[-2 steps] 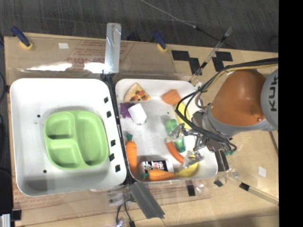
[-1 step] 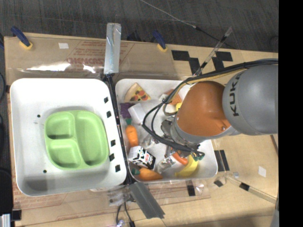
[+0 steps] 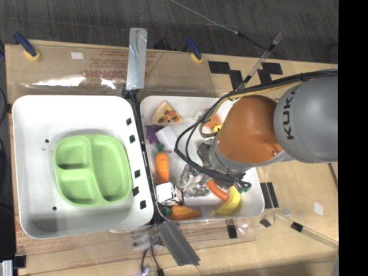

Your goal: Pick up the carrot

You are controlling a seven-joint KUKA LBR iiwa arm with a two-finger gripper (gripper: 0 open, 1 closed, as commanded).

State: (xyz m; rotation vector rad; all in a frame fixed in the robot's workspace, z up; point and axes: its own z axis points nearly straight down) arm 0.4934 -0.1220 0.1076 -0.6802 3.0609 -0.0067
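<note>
The carrot (image 3: 163, 167) is an orange piece with a dark green top. It lies along the left wall of the right bin (image 3: 190, 103), pointing toward the bin's front. My gripper (image 3: 194, 183) hangs low in the middle of that bin, just right of the carrot and apart from it, under the orange wrist band (image 3: 248, 131). An orange-red stick-shaped toy (image 3: 217, 190) lies right beside the gripper's metal parts. The arm hides the bin's right half.
A yellow banana (image 3: 231, 202) and another orange toy (image 3: 184, 213) lie at the bin's front. A pizza slice (image 3: 167, 114), a purple piece (image 3: 152, 134) and a white block (image 3: 167, 138) sit further back. The left bin (image 3: 34, 114) holds a green divided plate (image 3: 92, 169).
</note>
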